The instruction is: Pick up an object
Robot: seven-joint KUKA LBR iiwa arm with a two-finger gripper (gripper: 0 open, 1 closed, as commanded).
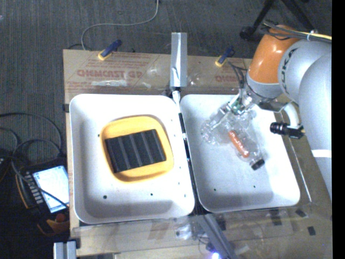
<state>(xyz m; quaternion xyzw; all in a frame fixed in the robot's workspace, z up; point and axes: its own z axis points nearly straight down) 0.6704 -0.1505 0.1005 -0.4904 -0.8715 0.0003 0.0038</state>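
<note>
You have gripper (237, 108) above right bin (280, 190); orange-cored clear tool (241, 143) lies just below it, long axis slanting down-right. Jaw state: cannot tell.

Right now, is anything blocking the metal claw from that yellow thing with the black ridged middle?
Nothing visible covers the yellow object with the black ridged middle in the left white bin. The gripper hangs over the right bin; the rims between them are low.

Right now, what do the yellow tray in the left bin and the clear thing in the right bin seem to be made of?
The yellow tray looks like matte plastic or rubber, with a dark ribbed insert. The clear thing seems to be glossy see-through plastic, since the bin shows through it, with an orange piece inside and a black end. The bins look like smooth white plastic.
</note>
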